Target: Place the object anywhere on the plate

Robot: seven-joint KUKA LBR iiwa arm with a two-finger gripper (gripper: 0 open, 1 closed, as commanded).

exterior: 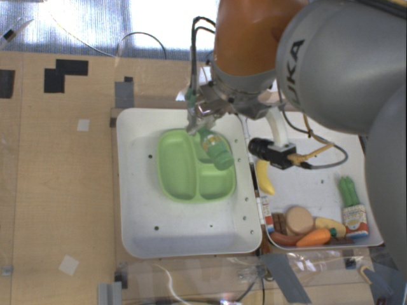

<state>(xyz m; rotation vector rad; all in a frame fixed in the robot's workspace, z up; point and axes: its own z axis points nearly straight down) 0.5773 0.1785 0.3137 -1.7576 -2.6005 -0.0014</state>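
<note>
Camera view: the end effector (202, 121) hangs over the far right part of the green plate (184, 170) in the left bin (146, 234). A green, partly clear object (218, 152) lies just below it, toward the near right, apparently resting on the plate's upper right compartment. Whether the end effector grips it or has released, I cannot tell.
</note>
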